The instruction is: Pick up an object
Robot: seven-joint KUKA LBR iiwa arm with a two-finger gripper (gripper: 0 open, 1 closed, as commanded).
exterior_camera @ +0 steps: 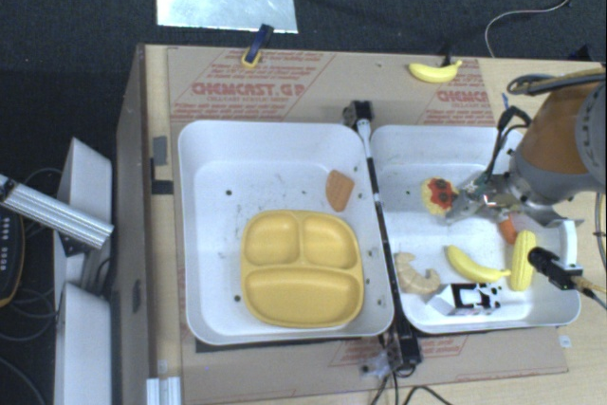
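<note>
One tray [303, 268], perhaps two bananas [476, 265]

We see the counter [303, 76], topped with brown cardboard printed in red lettering. Two shallow white bins sit on it side by side, touching along the middle: the left bin [204, 204] and the right bin [408, 147]. A yellow banana [433, 70] lies on the cardboard beyond the right bin, and a blue and yellow clip [255, 46] rests at the far edge.
</note>
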